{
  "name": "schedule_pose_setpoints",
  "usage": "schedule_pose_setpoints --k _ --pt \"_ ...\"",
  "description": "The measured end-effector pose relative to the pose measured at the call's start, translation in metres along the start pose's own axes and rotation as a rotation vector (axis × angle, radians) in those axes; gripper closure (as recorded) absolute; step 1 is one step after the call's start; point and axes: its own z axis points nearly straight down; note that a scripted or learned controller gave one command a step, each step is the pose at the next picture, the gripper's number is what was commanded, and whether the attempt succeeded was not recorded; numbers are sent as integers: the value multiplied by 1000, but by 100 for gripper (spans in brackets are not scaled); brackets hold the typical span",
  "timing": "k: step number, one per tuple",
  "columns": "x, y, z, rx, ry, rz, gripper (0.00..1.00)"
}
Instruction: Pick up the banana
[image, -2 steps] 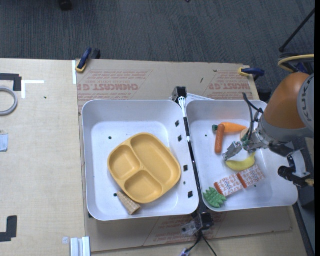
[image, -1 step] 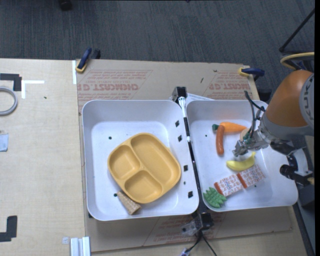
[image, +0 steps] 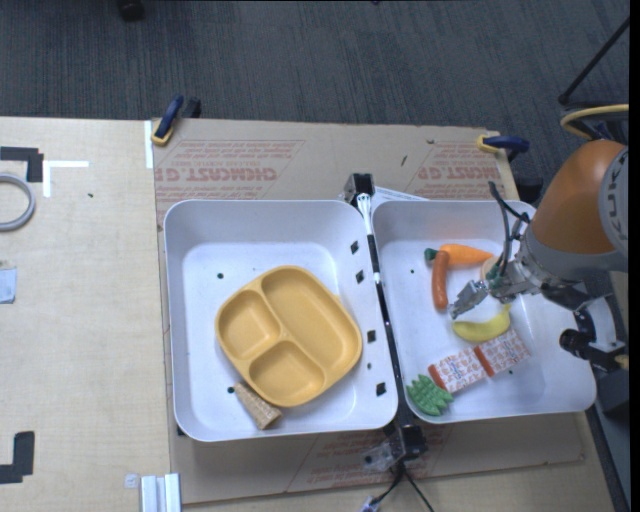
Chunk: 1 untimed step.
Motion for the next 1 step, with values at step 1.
schedule_pose_setpoints --k 1 --pt "-1 0 -10 -1 -1 1 100"
